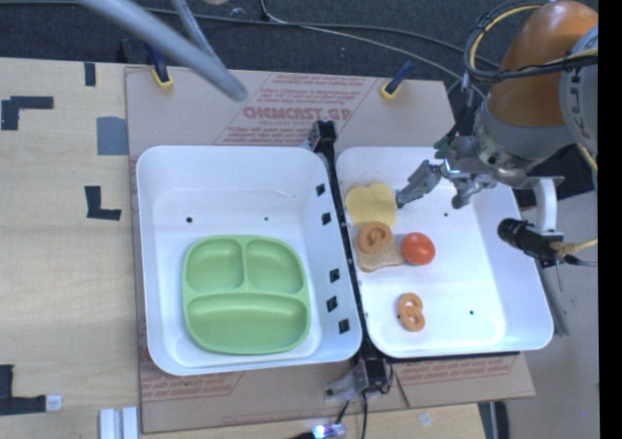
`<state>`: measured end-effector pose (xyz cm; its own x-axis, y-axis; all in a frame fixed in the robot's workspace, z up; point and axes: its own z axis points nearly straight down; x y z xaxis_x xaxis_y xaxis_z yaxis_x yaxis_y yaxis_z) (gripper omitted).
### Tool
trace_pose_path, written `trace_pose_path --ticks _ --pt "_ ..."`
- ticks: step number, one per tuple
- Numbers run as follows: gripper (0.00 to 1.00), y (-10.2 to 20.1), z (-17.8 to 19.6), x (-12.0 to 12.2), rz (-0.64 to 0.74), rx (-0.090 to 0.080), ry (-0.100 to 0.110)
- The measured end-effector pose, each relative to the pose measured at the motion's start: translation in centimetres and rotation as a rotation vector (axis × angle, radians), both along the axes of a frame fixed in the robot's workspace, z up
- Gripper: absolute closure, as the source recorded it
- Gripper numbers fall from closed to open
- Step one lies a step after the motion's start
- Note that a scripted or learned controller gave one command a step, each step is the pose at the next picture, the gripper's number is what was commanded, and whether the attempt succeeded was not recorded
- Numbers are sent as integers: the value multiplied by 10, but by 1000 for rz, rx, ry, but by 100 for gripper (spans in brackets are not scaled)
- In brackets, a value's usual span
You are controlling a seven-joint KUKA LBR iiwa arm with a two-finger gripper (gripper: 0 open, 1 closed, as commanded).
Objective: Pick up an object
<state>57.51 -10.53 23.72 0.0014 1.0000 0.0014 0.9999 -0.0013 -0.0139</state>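
camera view: arm enters from the right, orange band above the wrist. gripper [439, 187] hangs over the far part of the right bin [486, 325], fingers spread apart, nothing between them. one finger [416, 185] points toward the yellow piece [370, 201], which lies by the bin's left wall. just nearer along that wall, a bread slice [380, 254] with an orange ring [373, 236] on it. red ball [418, 249] just beside the slice, toward the bin's middle. orange pretzel [411, 312] lies apart near the front edge. left bin [160, 194] holds a green divided plate [246, 293] in its front half.
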Motion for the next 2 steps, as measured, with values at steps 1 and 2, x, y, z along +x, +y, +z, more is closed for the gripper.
trace_pose_path --ticks 1,2 --pt "0 0 7 2 3 -1 -12" --pt "0 2 -42 -7 2 -2 -8"
